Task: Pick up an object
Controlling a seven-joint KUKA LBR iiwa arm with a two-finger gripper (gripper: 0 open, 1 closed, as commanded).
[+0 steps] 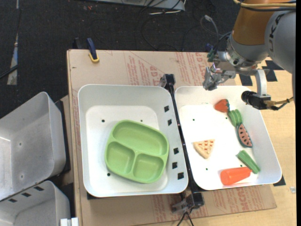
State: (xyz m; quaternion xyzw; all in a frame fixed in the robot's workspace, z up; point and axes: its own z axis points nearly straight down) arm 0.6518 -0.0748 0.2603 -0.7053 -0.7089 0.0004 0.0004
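While hovering: the gripper hangs above the right bin's far rim; finger state cannot be told.
Objects: waffle wedge, carrot lie in that bin.
Risk: descending here likely strikes the rim, missing everything.

The cardboard sheet under the bins carries red printed lettering, too faint and skewed to read; grey letters on the arm are cut off, unreadable

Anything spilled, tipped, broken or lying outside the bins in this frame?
Nothing stands out. The green divided plate lies flat in the left bin. The toy foods, including the waffle wedge and watermelon slice, lie scattered inside the right bin. The claw hovers over that bin's far edge.
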